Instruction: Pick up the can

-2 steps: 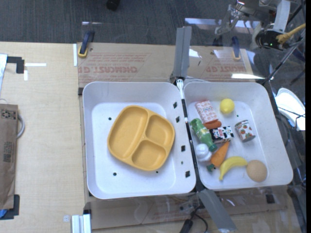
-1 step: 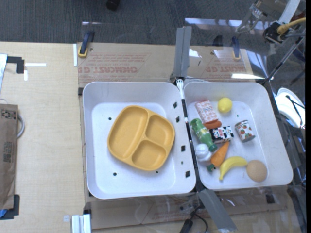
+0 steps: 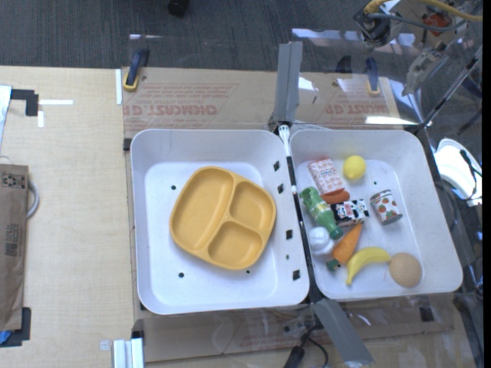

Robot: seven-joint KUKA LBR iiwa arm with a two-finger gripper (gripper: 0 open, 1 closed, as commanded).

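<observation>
In the left bin (image 3: 146, 228) we see a yellow divided plate (image 3: 222, 218) lying flat near the middle, likely parked as a drop spot. The right bin (image 3: 430, 205) holds the clutter: a green bottle (image 3: 319, 211) along its left edge, a red carton (image 3: 327, 176) and a lemon (image 3: 354, 167) toward the back, a carrot (image 3: 347, 244) and banana (image 3: 364, 261) near the front edge, an egg (image 3: 405, 269) at the front right corner. The can (image 3: 386, 207) lies tipped near the right edge, with free room around it. The arm (image 3: 430, 14) hangs past the back right corner; its jaws we cannot tell. Cardboard lines the bench; dark carpet beyond.
</observation>
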